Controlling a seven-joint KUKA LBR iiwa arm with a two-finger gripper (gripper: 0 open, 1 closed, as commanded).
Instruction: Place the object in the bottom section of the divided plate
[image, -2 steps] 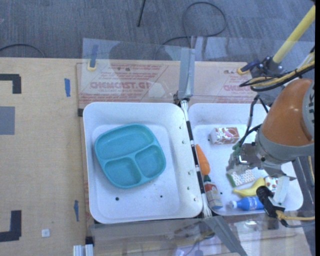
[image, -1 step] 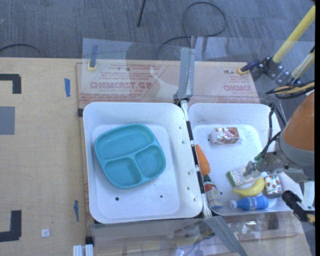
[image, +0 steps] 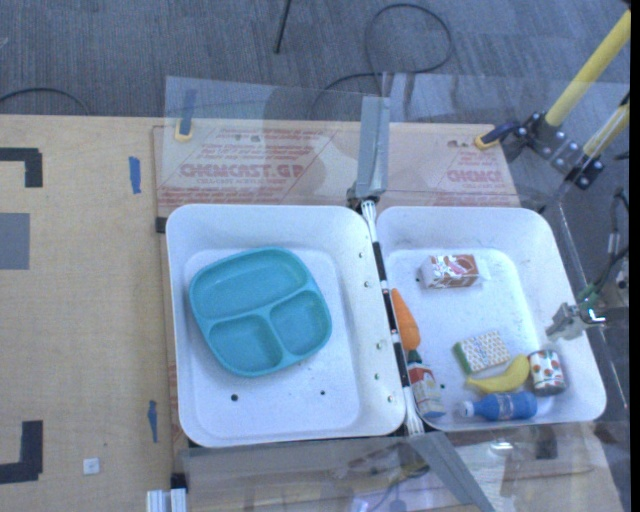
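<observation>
A teal divided plate (image: 260, 310) lies in the left bin (image: 345, 235); its largest section is at the top and two smaller sections are along its lower edge. In the right bin (image: 535, 235) lie a red-and-white carton (image: 452, 271), an orange carrot (image: 404, 317), a green-edged patterned block (image: 483, 350), a yellow banana (image: 502, 376), a blue bottle (image: 502, 407), a small spotted can (image: 546, 370) and a small bottle (image: 425, 388). My gripper (image: 566, 322) is small and low by the right bin's right wall, just above the can, with nothing seen in it.
A grey divider post (image: 373, 150) stands behind the seam between the bins. Yellow rods with a clamp (image: 560, 120) cross the top right corner. Blue tape marks and black squares dot the wooden bench (image: 80, 300) on the left.
</observation>
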